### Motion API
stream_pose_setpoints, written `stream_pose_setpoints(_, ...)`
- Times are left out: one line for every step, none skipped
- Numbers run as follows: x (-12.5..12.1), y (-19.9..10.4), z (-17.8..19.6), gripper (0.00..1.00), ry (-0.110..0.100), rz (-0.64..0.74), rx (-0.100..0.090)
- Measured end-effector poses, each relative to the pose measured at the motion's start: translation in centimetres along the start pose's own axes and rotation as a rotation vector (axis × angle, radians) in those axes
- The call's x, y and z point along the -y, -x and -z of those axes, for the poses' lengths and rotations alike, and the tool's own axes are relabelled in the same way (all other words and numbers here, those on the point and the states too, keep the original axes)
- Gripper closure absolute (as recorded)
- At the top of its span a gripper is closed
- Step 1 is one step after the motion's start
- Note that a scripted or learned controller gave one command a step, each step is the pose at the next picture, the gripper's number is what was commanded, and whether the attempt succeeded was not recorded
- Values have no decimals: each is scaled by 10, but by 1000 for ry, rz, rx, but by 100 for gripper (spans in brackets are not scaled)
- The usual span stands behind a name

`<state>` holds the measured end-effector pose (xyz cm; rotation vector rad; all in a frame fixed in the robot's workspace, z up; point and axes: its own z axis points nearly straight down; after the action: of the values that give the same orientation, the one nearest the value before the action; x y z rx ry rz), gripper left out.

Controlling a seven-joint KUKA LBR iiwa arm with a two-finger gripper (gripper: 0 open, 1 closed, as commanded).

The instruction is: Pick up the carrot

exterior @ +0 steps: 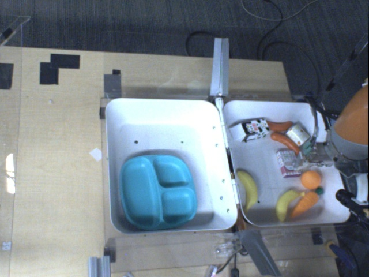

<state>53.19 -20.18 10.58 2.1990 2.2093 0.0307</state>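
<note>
The carrot, orange with a small green tip, lies near the front right corner of the right bin. It rests against a yellow banana on its left and just below an orange. My gripper reaches in from the right and hovers over the middle right of this bin, above a pink and white packet. It is well behind the carrot and apart from it. Nothing can be seen held in it.
The right bin also holds a second banana at its left wall, a black and white carton, a red-orange sausage-shaped toy and a silver can. In the left bin sits a blue divided tray.
</note>
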Motion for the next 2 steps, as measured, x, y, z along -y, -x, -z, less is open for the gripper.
stream_pose_setpoints(15, -75, 129, 100, -30, -52, -2)
stream_pose_setpoints(15, -75, 129, 0, -30, -51, -2)
